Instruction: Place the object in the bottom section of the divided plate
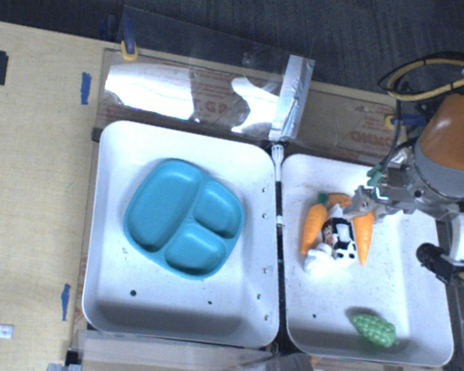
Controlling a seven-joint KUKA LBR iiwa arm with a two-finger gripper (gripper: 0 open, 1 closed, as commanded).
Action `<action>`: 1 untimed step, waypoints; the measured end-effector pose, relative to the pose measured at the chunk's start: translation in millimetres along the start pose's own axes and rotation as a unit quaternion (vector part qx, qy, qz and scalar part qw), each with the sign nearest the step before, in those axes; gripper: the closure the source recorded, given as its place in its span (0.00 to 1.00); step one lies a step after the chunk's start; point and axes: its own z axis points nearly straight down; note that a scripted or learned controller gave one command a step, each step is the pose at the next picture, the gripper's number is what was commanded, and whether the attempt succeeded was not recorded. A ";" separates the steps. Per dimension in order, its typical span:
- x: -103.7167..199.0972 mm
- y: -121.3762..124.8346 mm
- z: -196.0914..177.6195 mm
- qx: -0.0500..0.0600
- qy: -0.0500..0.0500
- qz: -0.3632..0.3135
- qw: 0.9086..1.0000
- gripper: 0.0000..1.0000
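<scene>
We see two shallow white bins side by side on a pale wood-grain surface [7, 213]. Left bin [108, 292]: glossy moulded plastic with rounded corners, holding a blue plate [184, 216]. The plate is a smooth rounded-square shape, tilted slightly in the view, split by raised ridges into one long section on its left and two smaller ones on its right. All three sections look bare. Right bin [421, 318]: same white plastic, lightly speckled. In its upper middle sits a cluster of toys: two orange carrots [314, 227], tapered with green tops, flanking a small black-and-white cow [341, 239]. The carrots lie nearly upright in the view, touching or just beside the cow; we cannot tell which. A bumpy green oval toy [373, 328] lies near the bin's lower right corner, well apart from the cluster. The arm [461, 131] comes in from the right, orange band above a grey wrist, yellow and black cables looping over it. The jaws [375, 198] sit over the top right of the cluster, just above the right carrot. We cannot tell how the jaws stand, nor whether anything is between them. Behind the bins is a clear plastic sheet with glare and a metal bracket [291, 98].
</scene>
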 end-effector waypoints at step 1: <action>0.0 0.0 -0.1 0.000 0.000 0.000 1.000 0.00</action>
